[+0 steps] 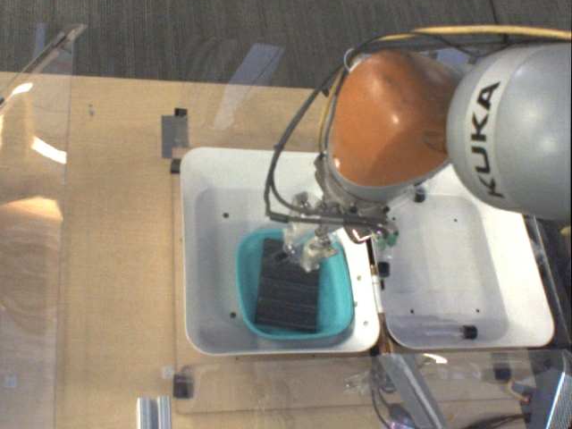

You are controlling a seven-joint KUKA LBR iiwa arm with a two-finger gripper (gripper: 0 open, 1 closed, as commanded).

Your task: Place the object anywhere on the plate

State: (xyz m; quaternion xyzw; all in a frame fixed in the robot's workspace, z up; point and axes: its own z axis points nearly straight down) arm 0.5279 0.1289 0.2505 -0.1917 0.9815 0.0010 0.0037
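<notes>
I've got the arm (393,123) over the left bin (206,239), gripper (304,250) down at the top edge of the dark block (288,295). The block lies flat on the teal plate (338,307), filling most of it. The fingers (313,250) look pale and blurred against the block's upper end; I can't tell how far apart they stand, or whether they grip it. Right bin (465,275) sits beside.

Lighting: bright, even, overhead. Glare: pale reflected streaks on the bench (89,239) at left. Shadows: soft, under the arm (393,123). Focus: fair throughout; slightly grainy; hand area indistinct.
</notes>
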